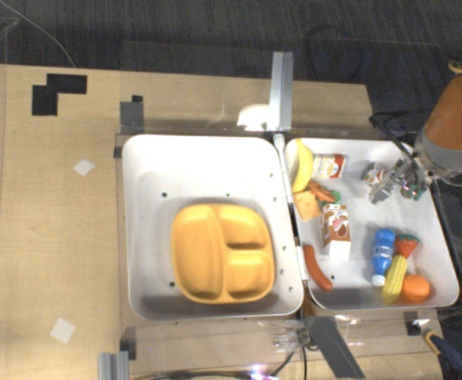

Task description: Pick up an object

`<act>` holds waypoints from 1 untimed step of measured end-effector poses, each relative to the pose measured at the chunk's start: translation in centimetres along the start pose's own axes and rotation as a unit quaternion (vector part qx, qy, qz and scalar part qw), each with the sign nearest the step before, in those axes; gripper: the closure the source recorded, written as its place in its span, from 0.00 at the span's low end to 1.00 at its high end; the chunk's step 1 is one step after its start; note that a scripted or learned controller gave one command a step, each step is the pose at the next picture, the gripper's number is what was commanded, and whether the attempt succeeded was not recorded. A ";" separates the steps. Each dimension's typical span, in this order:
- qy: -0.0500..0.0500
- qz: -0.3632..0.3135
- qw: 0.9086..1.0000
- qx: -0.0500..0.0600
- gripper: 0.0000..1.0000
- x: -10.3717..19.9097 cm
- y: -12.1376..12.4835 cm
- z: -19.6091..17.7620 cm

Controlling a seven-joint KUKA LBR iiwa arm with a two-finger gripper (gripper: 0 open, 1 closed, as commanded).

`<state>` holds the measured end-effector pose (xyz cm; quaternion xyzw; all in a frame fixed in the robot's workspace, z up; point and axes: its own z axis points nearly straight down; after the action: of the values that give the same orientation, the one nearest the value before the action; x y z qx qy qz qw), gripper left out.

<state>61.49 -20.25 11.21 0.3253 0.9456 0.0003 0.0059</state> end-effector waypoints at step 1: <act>-0.001 -0.029 1.000 0.000 1.00 -0.3 -0.1 -3.9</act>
<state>61.58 -20.51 15.12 0.2978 0.9546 0.0001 0.0067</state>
